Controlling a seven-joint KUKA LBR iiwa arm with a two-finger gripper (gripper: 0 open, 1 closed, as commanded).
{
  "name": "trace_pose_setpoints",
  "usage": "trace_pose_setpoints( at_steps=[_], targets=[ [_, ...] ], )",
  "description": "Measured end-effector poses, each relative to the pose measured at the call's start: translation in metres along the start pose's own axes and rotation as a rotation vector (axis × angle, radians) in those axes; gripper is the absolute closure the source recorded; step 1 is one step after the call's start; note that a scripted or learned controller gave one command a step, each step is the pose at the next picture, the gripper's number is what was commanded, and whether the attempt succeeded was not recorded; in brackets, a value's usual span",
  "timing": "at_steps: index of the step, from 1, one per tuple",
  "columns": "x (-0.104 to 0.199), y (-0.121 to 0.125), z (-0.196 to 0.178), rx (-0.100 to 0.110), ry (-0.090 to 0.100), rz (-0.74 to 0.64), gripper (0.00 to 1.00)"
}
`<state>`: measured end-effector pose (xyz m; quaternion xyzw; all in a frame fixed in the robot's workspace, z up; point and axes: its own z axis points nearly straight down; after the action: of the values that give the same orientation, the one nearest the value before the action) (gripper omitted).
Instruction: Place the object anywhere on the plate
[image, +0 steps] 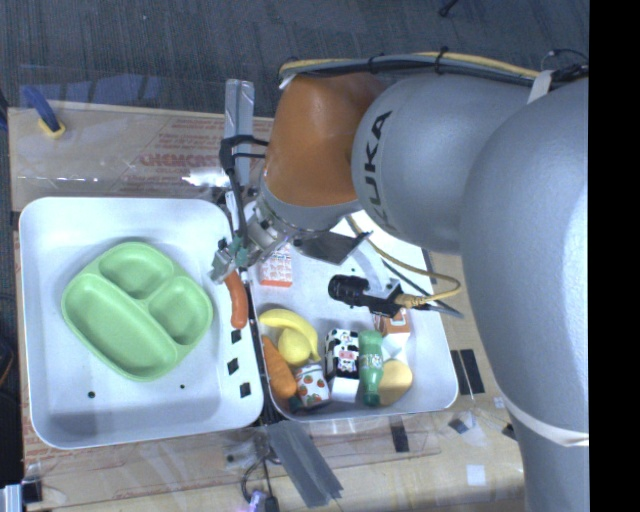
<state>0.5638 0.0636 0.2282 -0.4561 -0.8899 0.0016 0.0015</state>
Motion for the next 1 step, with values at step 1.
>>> trace_pose_setpoints(
  at_steps=[1],
  targets=[
    [-0.0004,-0.0002,0.0,0.0,0.0,0.001,0.0]
  ],
)
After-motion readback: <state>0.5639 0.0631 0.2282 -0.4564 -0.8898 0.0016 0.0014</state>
